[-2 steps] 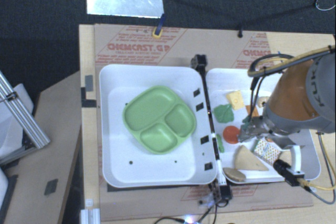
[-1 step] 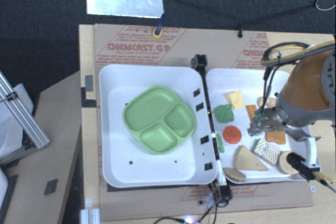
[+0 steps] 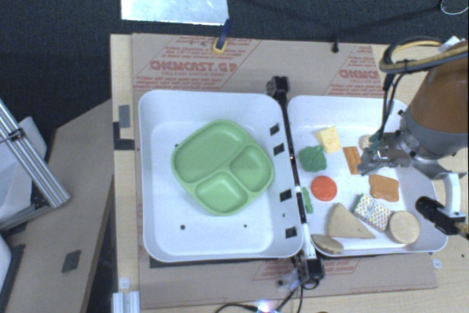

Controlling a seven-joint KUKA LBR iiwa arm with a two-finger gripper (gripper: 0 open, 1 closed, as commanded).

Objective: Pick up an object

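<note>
Hovering the tool (image 3: 379,151) low over the right bin (image 3: 344,102), toward its right side, just beside an orange-brown strip (image 3: 352,159) and just behind a toast-coloured slab (image 3: 384,188). Not managing to tell whether spread or pressed together, the grey wrist blocking the sight of it; seeing nothing gripped. Judging the strip or the slab as the likeliest thing to pick, both lying flat on the bin floor and nearest the tool.

Doing this step well: centring over one piece alone, turning to span its narrow side, then sinking straight down until close to the floor before closing. Avoiding a straddle of strip and slab together, since these are lying near each other.

Minding the crowd toward the front: a patterned cube (image 3: 373,211), a round biscuit (image 3: 404,227) and a tan wedge (image 3: 347,223) sitting close together, leaving little room there. Finding more open floor at the back, past the yellow block (image 3: 329,137). Keeping off the near right wall and the divider between the bins; lifting straight up looks safest. Leaving the green plate (image 3: 223,167) in the left bin (image 3: 157,157) well apart and out of the way.
</note>
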